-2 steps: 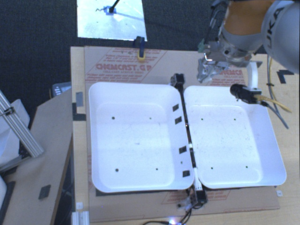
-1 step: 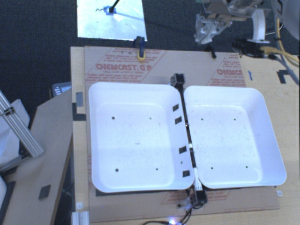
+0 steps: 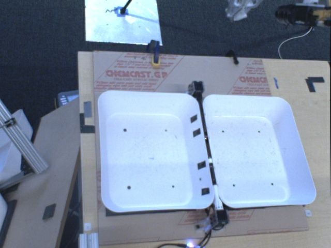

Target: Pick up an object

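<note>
- Nearest me, a small cable connector [image 3: 216, 220] sits at the front end of the seam between the two bins. It is no pick target.
- The left bin [image 3: 111, 138] and the right bin [image 3: 289, 138] lie side by side, rims touching along the seam. A row of black clips [image 3: 199, 133] runs down that seam.
- On both bin floors I read only a few small dark dots, which I judge to be fixings in the plastic. I cannot tell where an object to pick lies.
- Both bins rest on a brown sheet [image 3: 217, 71] with red lettering. A yellow clamp [image 3: 155, 61] holds its far edge.
- Beyond the bench, a shiny metal plate [image 3: 103, 14] lies on the dark floor covering.
- Farthest away, the gripper [image 3: 242, 4] hangs over the floor past the far edge of the bench, well apart from both bins. It is pale and blurred, and I cannot tell its state. I see nothing held in it.
- Step in hand, by my judgement: the approach has not begun and the pick is not yet done.
- The next move calls for a confirmed target first. Then I bring the arm over the chosen bin, lower it straight down clear of the rims and seam clips, and check for a grip before lifting.
</note>
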